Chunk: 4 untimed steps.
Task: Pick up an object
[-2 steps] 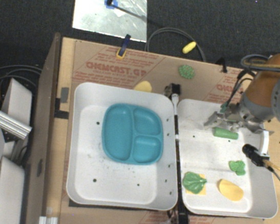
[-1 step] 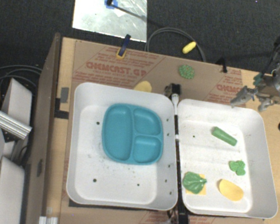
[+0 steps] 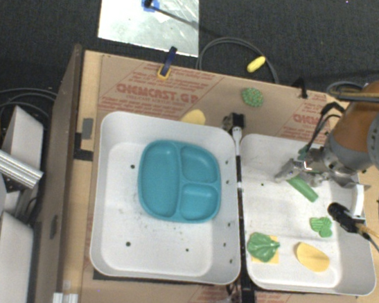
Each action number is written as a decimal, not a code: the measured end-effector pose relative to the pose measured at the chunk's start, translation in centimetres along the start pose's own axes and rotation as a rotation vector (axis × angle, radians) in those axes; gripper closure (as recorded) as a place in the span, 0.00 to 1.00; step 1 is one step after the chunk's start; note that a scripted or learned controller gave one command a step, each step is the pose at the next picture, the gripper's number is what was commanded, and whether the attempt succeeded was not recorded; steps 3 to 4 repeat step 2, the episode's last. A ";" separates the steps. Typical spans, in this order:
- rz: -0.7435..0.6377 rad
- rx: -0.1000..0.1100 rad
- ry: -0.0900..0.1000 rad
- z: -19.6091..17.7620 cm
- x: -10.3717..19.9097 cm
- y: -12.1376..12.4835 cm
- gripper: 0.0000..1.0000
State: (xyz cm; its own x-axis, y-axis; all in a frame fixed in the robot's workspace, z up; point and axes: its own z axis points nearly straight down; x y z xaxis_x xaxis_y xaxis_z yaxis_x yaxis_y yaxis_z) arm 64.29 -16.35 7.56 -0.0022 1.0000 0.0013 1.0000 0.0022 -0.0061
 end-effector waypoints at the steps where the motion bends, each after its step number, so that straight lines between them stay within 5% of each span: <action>1: -0.002 -0.013 -0.002 -2.1 -0.1 0.4 1.00; 2: -0.011 -0.015 0.003 -11.5 10.0 -3.8 1.00; 4: -0.011 -0.015 0.003 -11.5 10.0 -3.8 1.00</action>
